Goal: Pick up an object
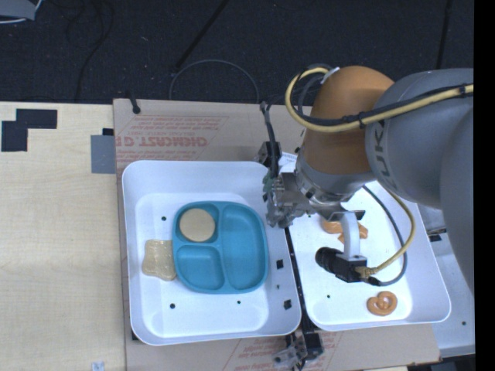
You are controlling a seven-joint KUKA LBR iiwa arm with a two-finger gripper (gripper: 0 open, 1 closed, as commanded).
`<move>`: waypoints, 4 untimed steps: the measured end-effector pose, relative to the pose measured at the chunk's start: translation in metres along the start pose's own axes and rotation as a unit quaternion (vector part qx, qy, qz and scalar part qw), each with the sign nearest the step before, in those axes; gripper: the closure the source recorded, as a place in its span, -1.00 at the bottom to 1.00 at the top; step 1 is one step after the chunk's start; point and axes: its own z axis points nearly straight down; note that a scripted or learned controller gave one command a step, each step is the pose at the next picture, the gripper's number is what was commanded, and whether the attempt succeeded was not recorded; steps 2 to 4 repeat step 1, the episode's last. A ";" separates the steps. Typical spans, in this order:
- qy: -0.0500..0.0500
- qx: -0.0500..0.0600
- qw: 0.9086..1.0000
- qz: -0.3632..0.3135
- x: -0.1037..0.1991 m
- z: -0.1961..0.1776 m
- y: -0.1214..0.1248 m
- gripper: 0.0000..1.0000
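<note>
**Bench check: gripper at the seam between bins, just right of the tray**

Landmark: a blue tray with three compartments, lying flat in the left bin; all places below are given from it.

Gripper: low over the line where the two bins meet, just right of the tray's upper right corner; its state cannot be told, as the wrist body hides the tip from above; no object can be seen in its grasp.

Arm: reaches in from the far right of the tray, its orange band up and to the right of the tray.

Objects open to picking:
- tan disc: lying flat in the tray's upper left compartment;
- pale slab: outside the tray, touching or just beside its left edge, on the bin floor;
- orange piece: right of the tray, in the right bin, near the gripper and partly hidden by robot parts;
- orange ring: well to the right of the tray and below its level, near the right bin's lower right corner.

Cardboard: under both bins, red print showing above the tray.
</note>
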 end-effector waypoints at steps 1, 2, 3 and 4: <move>-0.001 0.001 1.000 0.000 0.047 0.012 -0.017 1.00; -0.001 0.001 1.000 0.000 0.047 0.012 -0.017 1.00; -0.001 0.001 1.000 0.000 0.047 0.012 -0.017 1.00; -0.001 0.001 1.000 0.000 0.047 0.012 -0.017 1.00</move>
